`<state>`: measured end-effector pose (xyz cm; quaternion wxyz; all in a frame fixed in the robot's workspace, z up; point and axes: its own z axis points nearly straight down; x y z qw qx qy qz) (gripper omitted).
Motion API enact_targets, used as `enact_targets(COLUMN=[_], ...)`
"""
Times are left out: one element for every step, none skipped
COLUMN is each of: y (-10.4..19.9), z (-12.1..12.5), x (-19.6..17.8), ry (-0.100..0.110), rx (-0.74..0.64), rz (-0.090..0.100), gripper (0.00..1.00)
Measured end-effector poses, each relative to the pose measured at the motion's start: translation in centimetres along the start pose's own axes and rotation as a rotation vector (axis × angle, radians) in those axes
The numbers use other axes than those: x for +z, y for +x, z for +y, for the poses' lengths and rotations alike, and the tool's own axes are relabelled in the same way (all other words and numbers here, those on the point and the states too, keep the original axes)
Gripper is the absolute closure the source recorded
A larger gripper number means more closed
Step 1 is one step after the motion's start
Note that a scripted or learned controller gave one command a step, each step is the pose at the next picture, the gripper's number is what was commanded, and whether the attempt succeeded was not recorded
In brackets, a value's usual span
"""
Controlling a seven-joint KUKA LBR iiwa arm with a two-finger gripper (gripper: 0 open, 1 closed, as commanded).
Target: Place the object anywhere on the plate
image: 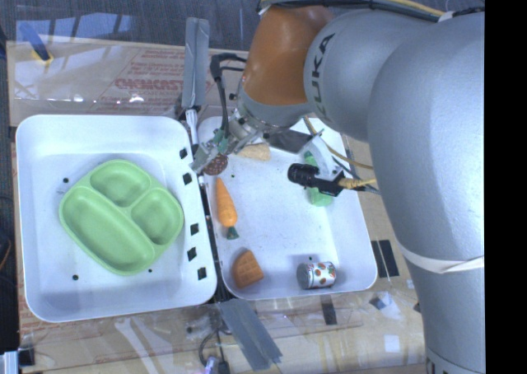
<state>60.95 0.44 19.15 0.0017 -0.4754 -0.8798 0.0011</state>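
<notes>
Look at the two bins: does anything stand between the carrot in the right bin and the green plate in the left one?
Yes. The carrot and the green plate are separated by the two bins' adjoining walls. Nothing else visible stands between them.

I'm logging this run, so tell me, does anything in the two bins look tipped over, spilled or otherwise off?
Nothing is spilled or broken. The small can lies on its side in the right bin, near the carrot and a piece of bread. The green divided plate sits flat but skewed in the left bin.
</notes>
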Motion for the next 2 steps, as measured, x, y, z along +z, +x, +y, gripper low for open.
enact_targets(y=[6.9, 6.86], z=[0.84, 0.82], x=[0.04, 0.03], ry=[0.0, 0.0], rx=[-0.018, -0.017], rz=[-0.001, -0.001], gripper=[1.0, 0.0])
